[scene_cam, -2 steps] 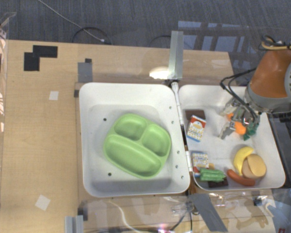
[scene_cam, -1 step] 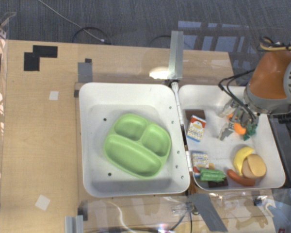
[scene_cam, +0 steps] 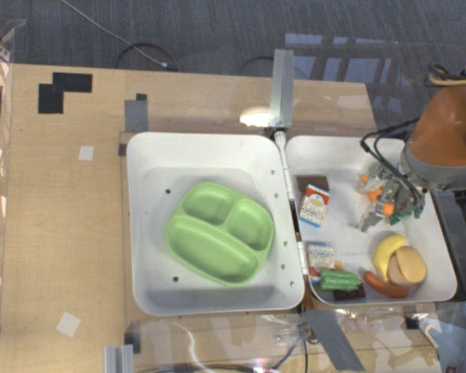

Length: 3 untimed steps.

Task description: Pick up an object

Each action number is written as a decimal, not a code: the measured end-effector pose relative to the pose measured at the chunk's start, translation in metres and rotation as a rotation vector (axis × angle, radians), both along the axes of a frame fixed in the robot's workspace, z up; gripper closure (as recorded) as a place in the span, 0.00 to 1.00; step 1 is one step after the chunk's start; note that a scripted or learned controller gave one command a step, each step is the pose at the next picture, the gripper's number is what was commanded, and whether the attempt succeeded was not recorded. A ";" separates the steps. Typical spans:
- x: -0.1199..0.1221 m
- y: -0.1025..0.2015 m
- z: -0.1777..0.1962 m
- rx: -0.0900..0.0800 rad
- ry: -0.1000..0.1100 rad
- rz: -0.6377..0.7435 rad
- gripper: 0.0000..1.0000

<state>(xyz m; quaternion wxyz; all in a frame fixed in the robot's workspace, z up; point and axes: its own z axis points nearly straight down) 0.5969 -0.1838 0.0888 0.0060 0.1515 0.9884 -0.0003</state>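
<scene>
My gripper (scene_cam: 380, 217) hangs over the right part of the right bin (scene_cam: 444, 243), with the orange-banded wrist (scene_cam: 444, 130) above it at the right edge. Its fingers stand apart and nothing is between them, so it is open. Just below it lie a yellow banana (scene_cam: 386, 252) and a round tan bun (scene_cam: 410, 266), with a red sausage (scene_cam: 385, 285) in front of them. A small white carton (scene_cam: 314, 205) lies to the gripper's left, beside a brown block (scene_cam: 316, 183). A green piece (scene_cam: 337, 277) and a small printed box (scene_cam: 318, 253) sit at the bin's front left.
The left bin (scene_cam: 147, 208) holds a green divided plate (scene_cam: 220, 231). A metal divider post (scene_cam: 283, 92) stands behind the seam between the bins. Black cables (scene_cam: 384, 142) loop near the wrist. Wooden bench top (scene_cam: 54, 231) stretches to the left.
</scene>
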 end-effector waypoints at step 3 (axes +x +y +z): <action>0.012 0.017 0.000 0.001 0.000 -0.038 0.00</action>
